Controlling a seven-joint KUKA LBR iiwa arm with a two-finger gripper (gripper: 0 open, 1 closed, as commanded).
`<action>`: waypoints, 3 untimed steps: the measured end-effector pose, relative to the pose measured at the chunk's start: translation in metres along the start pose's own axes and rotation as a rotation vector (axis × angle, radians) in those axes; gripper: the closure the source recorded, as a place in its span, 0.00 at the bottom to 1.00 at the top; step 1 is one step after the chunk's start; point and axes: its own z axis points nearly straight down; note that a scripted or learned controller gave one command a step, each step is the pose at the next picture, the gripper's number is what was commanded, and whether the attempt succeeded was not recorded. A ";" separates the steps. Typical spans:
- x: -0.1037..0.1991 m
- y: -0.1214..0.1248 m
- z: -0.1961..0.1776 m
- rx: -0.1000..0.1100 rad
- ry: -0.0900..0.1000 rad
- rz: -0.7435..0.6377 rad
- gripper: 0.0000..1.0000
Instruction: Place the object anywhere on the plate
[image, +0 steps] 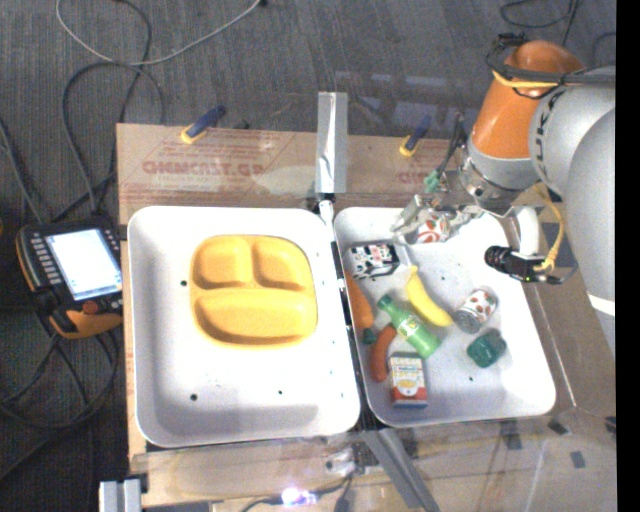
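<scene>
Nearest me, low in the frame, a small carton (407, 380) stands at the bottom of the right bin (505, 392), with a green bottle (409, 326), a banana (428, 301), a carrot (362, 308), a can (477, 308) and a green cup (487, 348) scattered above and to the right of it. The yellow plate (255, 290), moulded into three compartments, sits in the middle of the left bin (160, 385) and carries nothing yet.

Up at the top of the right bin the gripper (430, 214) hangs over a red-and-white object (432, 230), and I take that to be the piece it is after. They overlap from where I stand, so I cannot tell whether the gripper is open, closed, or clamped on it, nor whether the object is lifted or resting on the bin floor.

It looks small and rounded, too blurred to name. My guess is a light, hard plastic toy: stiff enough not to crush, no real weight, but smooth and curved, so it could squirt out of a shallow pinch. The safest hold seems to be across its narrow middle, low down, with the bin's upper wall close by to mind. From there the plate lies well apart, across the divide to the left
</scene>
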 end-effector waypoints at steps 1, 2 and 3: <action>0.062 0.010 -0.009 0.000 -0.003 -0.118 1.00; 0.158 0.016 -0.009 0.000 -0.001 -0.385 1.00; 0.158 0.016 -0.009 0.000 0.000 -0.384 0.00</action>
